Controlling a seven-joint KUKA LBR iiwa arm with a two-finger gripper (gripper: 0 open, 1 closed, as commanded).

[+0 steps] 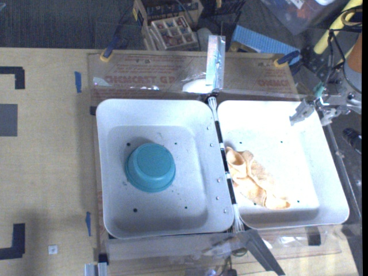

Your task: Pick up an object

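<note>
Hovering over the far right corner of the right bin, one two-finger gripper (pixel 312 109) at the end of the grey arm carries nothing

Camera view: two shallow white plastic bins sit side by side, touching along their inner rims. One round teal plastic bowl (pixel 150 167) rests upside down in the left bin (pixel 115 119), a little left of that bin's middle. One crumpled pale orange cloth (pixel 252 177) lies in the right bin (pixel 330 203), against the left wall and stretching toward the near edge. The gripper is above the far right rim of the right bin, well apart from the cloth and from the bowl; its thin grey fingers (pixel 299 114) stand a little apart with nothing between them
</note>
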